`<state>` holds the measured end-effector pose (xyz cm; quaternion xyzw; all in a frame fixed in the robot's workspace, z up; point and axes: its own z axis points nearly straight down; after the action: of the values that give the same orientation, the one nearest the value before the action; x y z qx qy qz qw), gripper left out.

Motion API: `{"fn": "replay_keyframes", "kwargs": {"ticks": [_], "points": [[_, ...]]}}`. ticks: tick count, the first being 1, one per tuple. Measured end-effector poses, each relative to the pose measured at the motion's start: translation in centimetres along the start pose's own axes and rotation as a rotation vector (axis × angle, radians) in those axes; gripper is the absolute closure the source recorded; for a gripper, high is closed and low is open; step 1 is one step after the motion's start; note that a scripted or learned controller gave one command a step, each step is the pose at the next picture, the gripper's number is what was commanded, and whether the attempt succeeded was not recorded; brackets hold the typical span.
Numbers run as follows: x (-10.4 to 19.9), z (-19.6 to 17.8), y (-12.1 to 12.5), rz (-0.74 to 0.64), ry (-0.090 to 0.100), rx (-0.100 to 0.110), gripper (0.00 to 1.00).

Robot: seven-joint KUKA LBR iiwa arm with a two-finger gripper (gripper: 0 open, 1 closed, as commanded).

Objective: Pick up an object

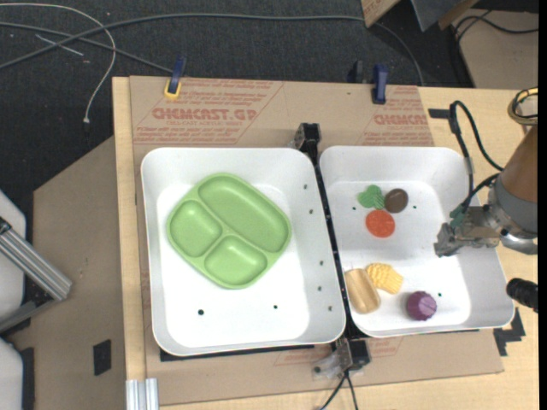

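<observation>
The wide shallow white plastic bin on the right [427, 173] is my landmark here. Touching its left edge stands the second shallow white bin [256, 314], and this one carries a light green plastic plate with three compartments [226, 229]. The grey arm with the orange band [520, 190] comes over the right rim of the landmark bin, and its dark gripper [451, 237] hangs inside the bin, near the right wall, about at middle height. Whether the gripper is spread or closed I cannot tell, because it is small and dark from this angle; nothing is seen caught in it. The things to choose from all lie in the landmark bin, apart from the gripper: a tan oblong bread-like toy [362, 290] and a yellow corn-like piece [385, 277] touching each other near the lower left corner, a purple round toy [420, 305] near the lower edge, a red-orange round toy [380, 224] left of centre, and above it a brown ball [396, 200] just beside a small green leafy piece [371, 197]. I judge that the step is the approach, with no object taken yet. The next move calls for choosing one object, placing the gripper directly over it, going down and closing around it.
</observation>
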<state>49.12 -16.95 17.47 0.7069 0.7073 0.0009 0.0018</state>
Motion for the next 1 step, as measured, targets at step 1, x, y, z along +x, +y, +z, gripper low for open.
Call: {"fn": "replay_keyframes", "kwargs": {"ticks": [1], "points": [[-0.27,-6.42,0.18,-0.001,-0.001,-0.004,1.0]]}}
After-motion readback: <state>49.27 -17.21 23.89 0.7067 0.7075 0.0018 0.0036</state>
